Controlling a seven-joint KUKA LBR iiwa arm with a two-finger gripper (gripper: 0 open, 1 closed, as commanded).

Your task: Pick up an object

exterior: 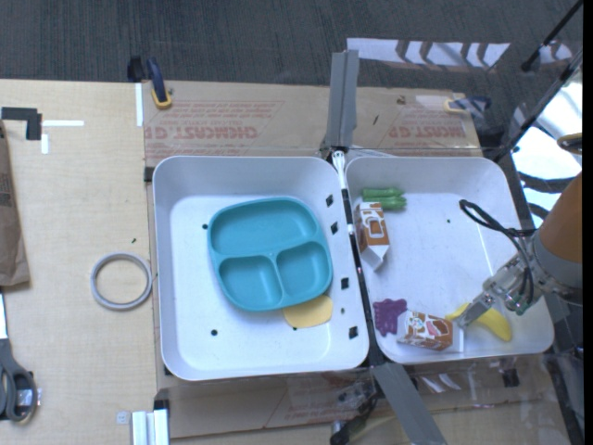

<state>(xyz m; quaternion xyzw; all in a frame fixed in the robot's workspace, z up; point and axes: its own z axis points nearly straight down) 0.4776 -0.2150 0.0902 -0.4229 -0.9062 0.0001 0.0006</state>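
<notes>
In the right bin (pixel 435 170), my gripper (pixel 475 312) is low in the front right corner, its tip right at a yellow banana-like piece (pixel 498 326). Just left of it lie a small orange-and-white carton (pixel 428 330) and a purple grape bunch (pixel 389 314). Further back in this bin are a second carton (pixel 372 231) and a green vegetable (pixel 384 197). The left bin (pixel 176 248) holds a teal divided plate (pixel 270 253), with a yellow disc (pixel 310 313) poking out from under its front edge.
A black cable (pixel 484 217) loops over the right bin toward the arm. On the bench to the left of the bins are a tape ring (pixel 120 279), scissors (pixel 14 392) and a brown paper bag (pixel 9 211). A clamp (pixel 159 91) sits at the back.
</notes>
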